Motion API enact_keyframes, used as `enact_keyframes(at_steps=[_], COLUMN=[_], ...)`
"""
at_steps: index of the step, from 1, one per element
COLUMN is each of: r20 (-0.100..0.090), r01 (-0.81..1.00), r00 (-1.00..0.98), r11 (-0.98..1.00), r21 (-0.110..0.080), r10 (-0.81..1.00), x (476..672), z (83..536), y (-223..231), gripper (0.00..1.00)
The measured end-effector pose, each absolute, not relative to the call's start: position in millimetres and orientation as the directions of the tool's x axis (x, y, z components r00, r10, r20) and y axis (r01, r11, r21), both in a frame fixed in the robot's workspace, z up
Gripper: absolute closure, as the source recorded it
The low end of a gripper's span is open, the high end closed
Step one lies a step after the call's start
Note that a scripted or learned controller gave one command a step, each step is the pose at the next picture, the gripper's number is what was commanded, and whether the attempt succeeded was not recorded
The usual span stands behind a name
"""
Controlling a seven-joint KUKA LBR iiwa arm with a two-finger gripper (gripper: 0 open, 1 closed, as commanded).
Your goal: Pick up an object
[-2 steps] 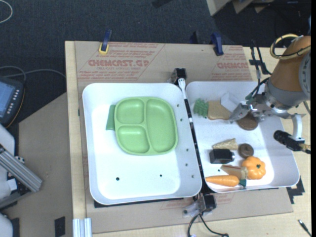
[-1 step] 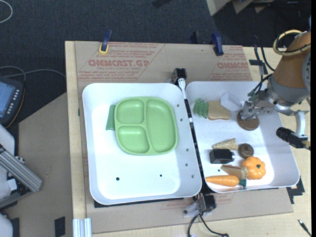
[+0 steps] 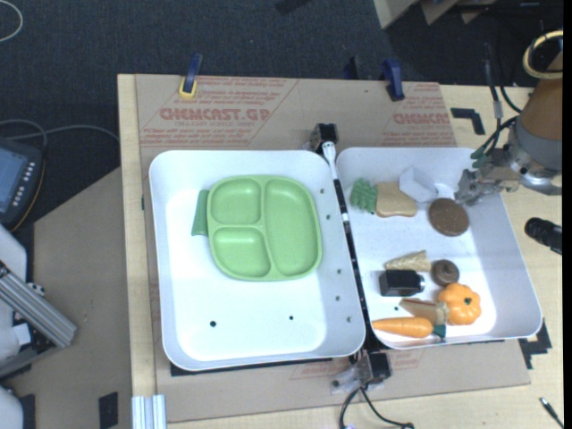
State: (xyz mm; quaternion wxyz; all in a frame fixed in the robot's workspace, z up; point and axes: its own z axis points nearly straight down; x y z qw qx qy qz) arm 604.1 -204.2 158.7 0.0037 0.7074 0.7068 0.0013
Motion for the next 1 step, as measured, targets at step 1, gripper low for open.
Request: enact_keyframes(at_steps=[1], r20=[-0.003], r01=[1.0], r00=[-0.002], r11=[0.002], r21=[0.007], r10=[1.0], x=[607.6], z=[217.6], y=[-195.6], gripper=[1.0])
